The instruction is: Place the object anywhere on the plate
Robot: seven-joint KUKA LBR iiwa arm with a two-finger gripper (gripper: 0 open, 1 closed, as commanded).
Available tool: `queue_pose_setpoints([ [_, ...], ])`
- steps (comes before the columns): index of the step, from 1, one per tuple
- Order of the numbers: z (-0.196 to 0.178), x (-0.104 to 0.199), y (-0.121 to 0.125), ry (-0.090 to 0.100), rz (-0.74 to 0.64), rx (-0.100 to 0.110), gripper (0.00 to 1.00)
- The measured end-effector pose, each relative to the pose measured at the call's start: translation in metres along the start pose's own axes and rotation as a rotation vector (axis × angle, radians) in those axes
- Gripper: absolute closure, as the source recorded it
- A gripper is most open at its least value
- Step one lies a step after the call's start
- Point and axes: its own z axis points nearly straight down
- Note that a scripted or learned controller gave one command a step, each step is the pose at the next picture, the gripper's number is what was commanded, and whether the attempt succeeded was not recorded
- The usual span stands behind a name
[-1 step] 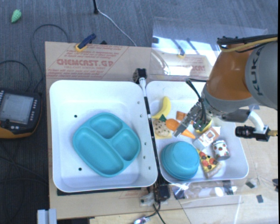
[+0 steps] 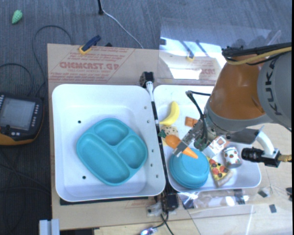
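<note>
A teal divided plate [image 2: 111, 151] lies in the left white bin [image 2: 68, 106]. In the right bin [image 2: 250, 180] an orange carrot [image 2: 173, 142] lies just left of a blue bowl [image 2: 189, 170], its tip over the bowl's rim. My gripper [image 2: 188, 145] hangs low over the carrot's middle and hides part of it. The arm's orange band and grey wrist cover the bin's centre. Whether the carrot is gripped cannot be told from this angle.
Around the gripper lie a yellow banana [image 2: 173, 113], a small orange block [image 2: 191, 122], a pizza slice toy [image 2: 218, 171], a white-and-red cup [image 2: 231, 156] and a spotted item [image 2: 167, 130]. The bins' shared wall [image 2: 157, 131] separates carrot from plate.
</note>
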Motion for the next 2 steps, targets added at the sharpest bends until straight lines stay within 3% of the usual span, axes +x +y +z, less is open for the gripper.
queue_pose_setpoints([
  [1,0.0231,0.0389,0.0756,0.004,-0.022,0.003,1.00],
  [2,0.0219,0.0361,0.0737,0.001,-0.017,0.003,0.00],
])
